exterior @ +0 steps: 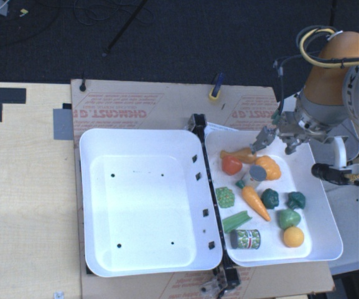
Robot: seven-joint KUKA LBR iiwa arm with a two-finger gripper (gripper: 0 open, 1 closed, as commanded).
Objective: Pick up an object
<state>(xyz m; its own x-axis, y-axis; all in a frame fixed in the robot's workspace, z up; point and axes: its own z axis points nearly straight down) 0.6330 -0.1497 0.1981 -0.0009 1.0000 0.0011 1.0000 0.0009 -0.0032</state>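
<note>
White plastic bins sit side by side on the counter (30, 185); the left bin (142, 201) has a bare floor, while the right bin (319, 185) carries all the toy food. In the camera view the claw (277, 136) hangs over the right bin's far edge, its two fingers (263, 137) spread apart with nothing between them. Closest to it lies an orange piece (240, 156), a long thing whose axis runs roughly left to right, with a red tomato (231, 165) at its left end and a yellow-orange lump (269, 166) beside it. These lie just below and to the left of the claw. Further toward the near edge are a carrot (256, 204), a green can (248, 238) and an orange ball (293, 237). My judgement: a short drop down and leftward would bring the fingers across the long orange piece.
</note>
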